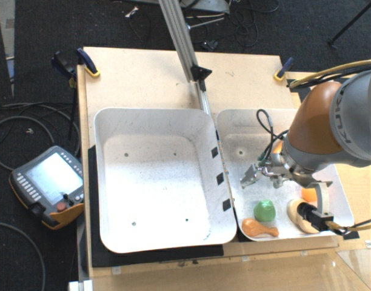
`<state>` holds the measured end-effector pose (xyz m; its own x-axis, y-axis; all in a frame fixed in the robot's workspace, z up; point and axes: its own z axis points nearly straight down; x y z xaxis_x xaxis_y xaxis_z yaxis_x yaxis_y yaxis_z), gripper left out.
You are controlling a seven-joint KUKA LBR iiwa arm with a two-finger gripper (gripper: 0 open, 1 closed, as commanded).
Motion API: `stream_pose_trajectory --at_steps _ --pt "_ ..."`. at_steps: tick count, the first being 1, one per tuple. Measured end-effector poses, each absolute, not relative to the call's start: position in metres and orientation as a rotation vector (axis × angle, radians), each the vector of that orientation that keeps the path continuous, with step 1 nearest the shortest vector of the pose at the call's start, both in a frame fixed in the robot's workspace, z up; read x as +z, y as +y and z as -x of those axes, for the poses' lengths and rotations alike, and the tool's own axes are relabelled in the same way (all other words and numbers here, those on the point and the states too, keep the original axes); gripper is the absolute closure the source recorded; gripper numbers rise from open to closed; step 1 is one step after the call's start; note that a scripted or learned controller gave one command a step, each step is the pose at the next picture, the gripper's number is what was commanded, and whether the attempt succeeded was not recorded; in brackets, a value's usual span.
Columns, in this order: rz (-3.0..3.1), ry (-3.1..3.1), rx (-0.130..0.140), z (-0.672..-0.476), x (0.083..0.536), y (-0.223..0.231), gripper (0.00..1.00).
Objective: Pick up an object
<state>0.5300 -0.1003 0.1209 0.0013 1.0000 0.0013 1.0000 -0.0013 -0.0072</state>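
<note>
My gripper (253,176) hangs low over the middle of the right bin (234,129), reaching in from the right under the grey and orange arm. No object shows in it. A green ball (265,210) lies just in front of the gripper, near the bin's front wall. An orange pear-shaped thing (259,227) rests beside the ball at the front edge. A cream rounded thing (294,213) sits at the front right, partly covered by the wrist. A small orange thing (309,194) peeks out under the arm.
The left bin (106,162) stands beside the right one, with a shared wall between them. A slanted metal pole (179,32) rises behind the bins. A teach pendant (47,185) lies on the floor at the left. Clamps hold the bench's back corners.
</note>
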Motion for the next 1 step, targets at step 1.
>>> stream_pose_trajectory --at_steps 1 --pt "2.223 -2.220 0.001 -0.5302 0.0945 -0.1000 0.00"
